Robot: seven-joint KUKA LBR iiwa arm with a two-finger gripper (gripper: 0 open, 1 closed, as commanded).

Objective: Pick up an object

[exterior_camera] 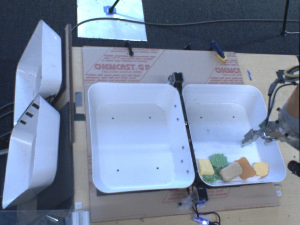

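Currently approaching: the grey two-finger gripper is hovering, jaws apart and holding nothing, over the right shallow white plastic bin. Next, it is needing to descend toward the tan rounded foam block near the front wall.

At the frame's right edge, the arm shows an orange patch with looping grey cables above. Its gripper is grey metal with slim fingers.

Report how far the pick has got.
Done: the gripper is over the right bin, near its right wall. In hand: nothing visible between its fingers. Left: every object lies clustered in that bin's front corner, including the green piece and orange piece; descent, grasp and lift remain.
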